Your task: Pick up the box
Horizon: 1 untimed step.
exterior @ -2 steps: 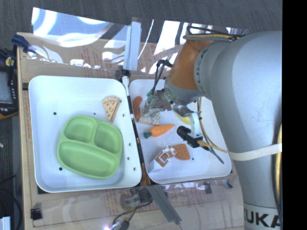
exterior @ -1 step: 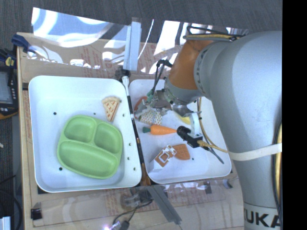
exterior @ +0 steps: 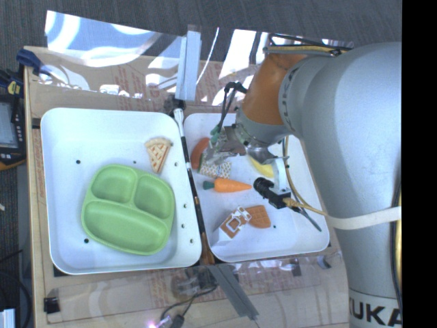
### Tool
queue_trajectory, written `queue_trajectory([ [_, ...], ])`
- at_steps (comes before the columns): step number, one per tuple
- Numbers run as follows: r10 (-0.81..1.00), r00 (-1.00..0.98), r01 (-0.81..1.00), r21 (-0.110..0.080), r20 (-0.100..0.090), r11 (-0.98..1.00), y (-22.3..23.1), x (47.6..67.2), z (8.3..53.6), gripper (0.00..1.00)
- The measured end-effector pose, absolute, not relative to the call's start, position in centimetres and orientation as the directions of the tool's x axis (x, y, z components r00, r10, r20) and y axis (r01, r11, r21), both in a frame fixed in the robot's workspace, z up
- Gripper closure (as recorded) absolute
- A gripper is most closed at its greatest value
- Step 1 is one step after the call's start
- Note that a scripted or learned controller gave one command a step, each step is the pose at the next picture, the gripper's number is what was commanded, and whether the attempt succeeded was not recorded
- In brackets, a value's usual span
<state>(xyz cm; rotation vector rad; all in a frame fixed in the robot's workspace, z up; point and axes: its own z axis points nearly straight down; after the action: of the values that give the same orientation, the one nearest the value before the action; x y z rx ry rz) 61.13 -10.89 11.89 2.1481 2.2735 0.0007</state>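
Two shallow white bins sit side by side on the bench. They look like smooth plastic with round corners.

The left bin holds two things. One is a green plate, smooth and shiny, with three hollow parts. The other is a small waffle slice, tan, shaped like a wedge with a grid of little squares. It lies just above the plate, near the wall between the bins.

The right bin holds more. One box lies flat near the front. It is small, orange-brown, with white patches on it. One toy carrot lies above the box, orange, long and pointed, with a green end. One reddish-orange round thing sits by the left wall. One yellow thing peeks out under the arm; its shape is hard to tell.

The one grey arm has an orange band. The pincer hangs over the top part of the right bin, above the carrot and well apart from the box. Something crinkly and silver is by its tip. I cannot tell if the pincer is open or closed.
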Motion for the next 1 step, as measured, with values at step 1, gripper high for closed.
queue_trajectory([
  [1,0.998,-0.057,0.998,0.010,-0.010,0.057,-10.89,61.13,11.88,0.00],
])
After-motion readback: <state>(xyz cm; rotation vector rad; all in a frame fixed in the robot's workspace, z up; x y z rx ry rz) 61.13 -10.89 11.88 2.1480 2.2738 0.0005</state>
